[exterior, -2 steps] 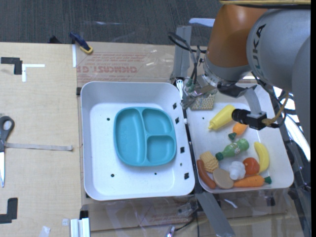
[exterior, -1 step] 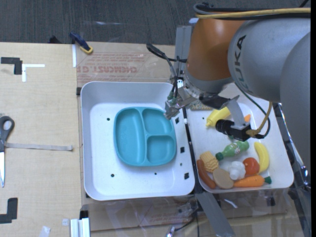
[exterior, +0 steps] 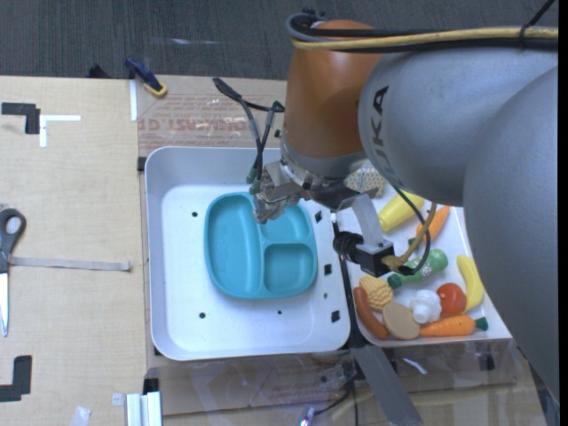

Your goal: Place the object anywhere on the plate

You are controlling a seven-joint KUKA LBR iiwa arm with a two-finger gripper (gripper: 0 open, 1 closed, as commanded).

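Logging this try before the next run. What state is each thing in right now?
Blue plate: flat in the left bin, nothing visible on it.
Gripper: over the plate's upper edge.
Right bin: holds a heap of toy food.
Carrot: lying in that heap.
Scissors: lying on the bench, left.

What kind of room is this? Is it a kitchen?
Probably not a kitchen, more likely a robot test lab. A big grey and orange robot arm reaches over two shallow white bins, one holding a blue divided plastic plate, the other plastic toy food.
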